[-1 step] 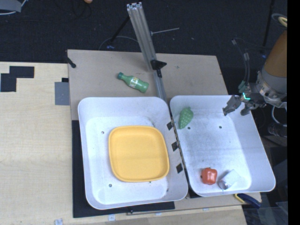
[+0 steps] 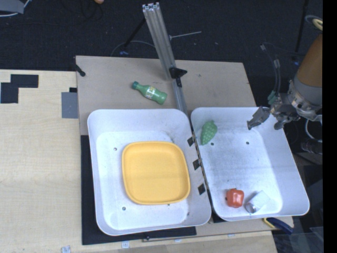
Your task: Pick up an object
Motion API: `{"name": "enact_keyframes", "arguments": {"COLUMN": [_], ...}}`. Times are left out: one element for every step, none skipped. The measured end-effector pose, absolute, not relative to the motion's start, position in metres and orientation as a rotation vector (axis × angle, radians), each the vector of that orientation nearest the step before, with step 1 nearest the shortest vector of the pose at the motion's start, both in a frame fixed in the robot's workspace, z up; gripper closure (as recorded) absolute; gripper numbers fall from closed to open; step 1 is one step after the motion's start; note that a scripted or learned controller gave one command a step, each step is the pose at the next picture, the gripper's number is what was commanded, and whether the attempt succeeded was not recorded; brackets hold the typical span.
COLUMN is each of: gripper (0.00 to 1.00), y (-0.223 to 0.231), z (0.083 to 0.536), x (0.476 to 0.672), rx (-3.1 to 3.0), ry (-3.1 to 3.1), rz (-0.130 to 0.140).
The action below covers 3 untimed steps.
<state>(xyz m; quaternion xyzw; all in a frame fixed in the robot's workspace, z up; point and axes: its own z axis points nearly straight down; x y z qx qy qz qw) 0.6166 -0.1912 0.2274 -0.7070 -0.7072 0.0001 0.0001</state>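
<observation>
The pick has not yet begun in any way that shows: the two-finger gripper point(image 2: 268, 119) hangs at the far right corner of the right-hand shallow white bin point(image 2: 287, 157), its dark fingers spread apart with nothing between them, and every candidate object lies apart from it. So the whole of the task appears to be left: choosing a target, coming down over it, closing and lifting. The right-hand bin holds three things. A green, leaf-shaped, knobbly plastic piece point(image 2: 208, 132) lies near its far left corner, close by the divide between the bins, and is the object nearest the gripper, though well to its left. A small red rounded plastic piece point(image 2: 235, 197) sits near the front edge, and just beside it, toward the right, is a small pale grey-white item point(image 2: 255, 203) whose shape is too blurred to name. The left-hand shallow white bin point(image 2: 105, 136) holds one thing, a yellow square plastic plate with rounded corners point(image 2: 156, 172), lying flat in the middle. Outside both bins, a small green plastic bottle with a white label point(image 2: 149, 92) lies on its side on the tan board point(image 2: 221, 83) behind the left bin, near a slanted grey metal rail point(image 2: 162, 38).
</observation>
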Motion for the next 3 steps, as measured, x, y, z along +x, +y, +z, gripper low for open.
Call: {"name": "enact_keyframes", "arguments": {"gripper": [0.00, 0.00, 0.00], "y": [-0.187, -0.194, -0.193], "z": [0.183, 0.136, 0.090], "x": [0.612, 0.608, 0.607], "rx": [-2.217, -2.218, -2.219], "ry": [-2.221, -2.219, -2.221], "rz": [0.004, 0.004, 0.002]}}
